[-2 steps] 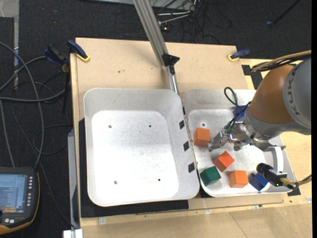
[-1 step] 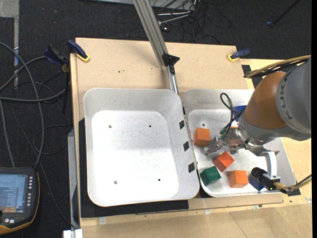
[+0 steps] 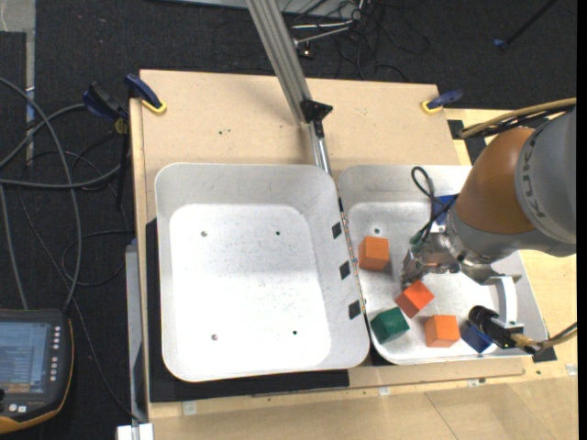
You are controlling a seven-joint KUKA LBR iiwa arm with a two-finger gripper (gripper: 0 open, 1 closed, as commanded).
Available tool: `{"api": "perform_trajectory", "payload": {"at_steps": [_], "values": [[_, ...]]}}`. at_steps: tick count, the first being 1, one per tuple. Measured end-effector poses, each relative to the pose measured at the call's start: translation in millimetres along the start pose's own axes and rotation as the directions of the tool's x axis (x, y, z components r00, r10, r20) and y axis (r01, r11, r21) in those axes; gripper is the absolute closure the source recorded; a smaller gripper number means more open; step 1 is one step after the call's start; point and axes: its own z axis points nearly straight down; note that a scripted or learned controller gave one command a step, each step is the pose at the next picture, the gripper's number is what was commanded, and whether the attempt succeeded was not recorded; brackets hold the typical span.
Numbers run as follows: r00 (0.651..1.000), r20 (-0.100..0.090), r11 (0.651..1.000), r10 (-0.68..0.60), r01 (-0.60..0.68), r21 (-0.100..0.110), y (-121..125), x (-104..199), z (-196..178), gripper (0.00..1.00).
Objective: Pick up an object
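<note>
Red-orange plastic cube (image 3: 415, 298) sits in the right-hand shallow white bin (image 3: 385, 211), around mid-floor and toward the near side. It is turned like a diamond in the camera view, one corner toward the far wall and one toward the near rim. Its sides look equal, so no clear long axis. Two-finger gripper (image 3: 412, 269) hangs just over the cube's far corner, very close; contact unclear. Cannot tell how far the gripper is open or whether it has hold of anything, since the tip is dark and crowded by the wrist. Grey arm with orange band (image 3: 495, 186) comes in from the right over the bin's far-right part. Orange square block (image 3: 374, 253) lies left of the gripper on the divider side, apart from the cube. Dark green block (image 3: 390, 324) sits just beside the cube, near-left, by the near rim. Second orange block (image 3: 441, 330) is just near-right of the cube. Blue block (image 3: 475, 338) is beside that, partly hidden. Left-hand shallow white bin (image 3: 238, 273) butts against the right one.
</note>
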Motion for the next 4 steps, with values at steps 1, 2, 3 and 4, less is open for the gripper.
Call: {"api": "perform_trajectory", "payload": {"at_steps": [1,2,3,4], "values": [[1.000,0.001,1.000,-0.004,0.004,-0.004,-4.5,8.4,-54.2,1.00],[1.000,0.002,1.000,-0.004,0.004,-0.007,-3.5,3.1,-116.7,1.00],[1.000,0.002,1.000,-0.005,0.005,-0.006,-1.7,3.1,-170.0,1.00],[1.000,0.000,1.000,-0.008,0.008,0.000,7.3,48.3,-168.5,1.00]]}}
